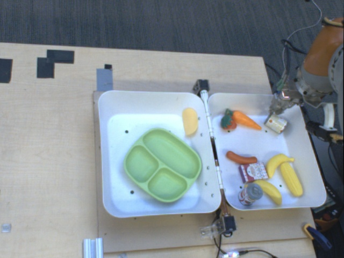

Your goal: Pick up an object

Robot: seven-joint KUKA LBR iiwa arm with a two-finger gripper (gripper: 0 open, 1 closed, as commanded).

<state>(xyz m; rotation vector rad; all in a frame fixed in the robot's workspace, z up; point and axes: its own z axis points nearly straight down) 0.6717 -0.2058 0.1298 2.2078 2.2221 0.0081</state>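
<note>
The gripper (278,107) hangs over the far right part of the right bin (312,160), its fingertips just above a small cream-white block (275,124) that lies on the bin floor against the far wall. Whether the fingers are apart or together cannot be told, and whether they touch the block is unclear (the tips blur into it). The arm (325,58), grey with its orange band, is cut off by the right edge.

Just left of the block lies a toy carrot (243,120), orange with a green top and a red bit at its left end. Nearer the front are a small red sausage (241,157), a red-and-white packet (253,172), a can (249,193) seen from above, and three yellow pieces: a banana (277,163), a corn cob (291,178) and another banana (269,191) beside the can.

The left bin (105,160) holds a green divided plate (163,165) with three compartments, and a pale yellow oval piece (190,121) by the dividing rim.

Both bins sit on a light wooden bench (48,144) bearing dark tape squares; grey carpet (161,15) lies beyond, and cables trail at upper right.
</note>
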